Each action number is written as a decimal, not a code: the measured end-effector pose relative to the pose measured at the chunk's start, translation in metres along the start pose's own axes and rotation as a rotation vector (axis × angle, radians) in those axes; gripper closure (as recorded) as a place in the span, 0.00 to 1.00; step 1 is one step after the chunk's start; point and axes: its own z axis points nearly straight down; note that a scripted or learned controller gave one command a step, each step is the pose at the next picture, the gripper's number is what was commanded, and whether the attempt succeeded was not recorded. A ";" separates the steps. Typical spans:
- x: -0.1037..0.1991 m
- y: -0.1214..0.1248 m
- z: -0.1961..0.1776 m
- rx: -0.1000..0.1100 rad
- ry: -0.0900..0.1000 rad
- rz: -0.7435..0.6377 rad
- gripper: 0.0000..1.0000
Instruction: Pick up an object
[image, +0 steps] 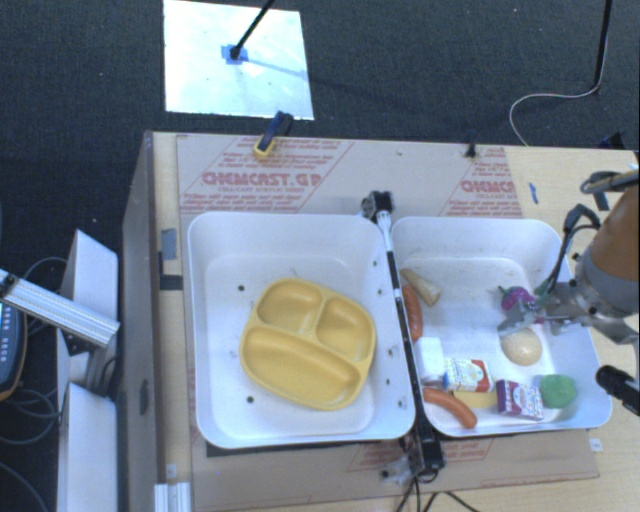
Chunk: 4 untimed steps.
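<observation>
Overhead, two shallow white bins are seen side by side on the desk (300, 165). The left bin (215, 330) carries a yellow compartment tray (308, 343), lying flat and turned at a slant. The right bin (470, 245) carries the loose objects. A tan, tapered piece (421, 287) lies near the dividing wall, and just below it a red-orange sausage-like piece (412, 312) runs along that wall. Lower down, a small white block (431, 356) is placed beside a little carton (467, 375) with red print, which rests on a yellow slab. A second orange sausage (450, 407) lies by the front rim, a dark red packet (519, 398) sits to its right, and a green ball (558, 390) is found just beside that packet.

The grey arm reaches in from the right, and its pincer (523, 322) is lowered into the right bin, directly above a pale egg-shaped object (521, 347). A small purple item (516, 298) lies just beside the pincer, perhaps touching it. Whether the pincer is spread or pressed together cannot be told, as that part is blurred.
</observation>
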 end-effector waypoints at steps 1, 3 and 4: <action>-0.023 0.064 0.071 -0.003 -0.001 -0.002 0.00; -0.024 0.112 0.060 -0.006 -0.002 -0.006 1.00; 0.025 0.156 -0.005 -0.007 -0.001 -0.005 1.00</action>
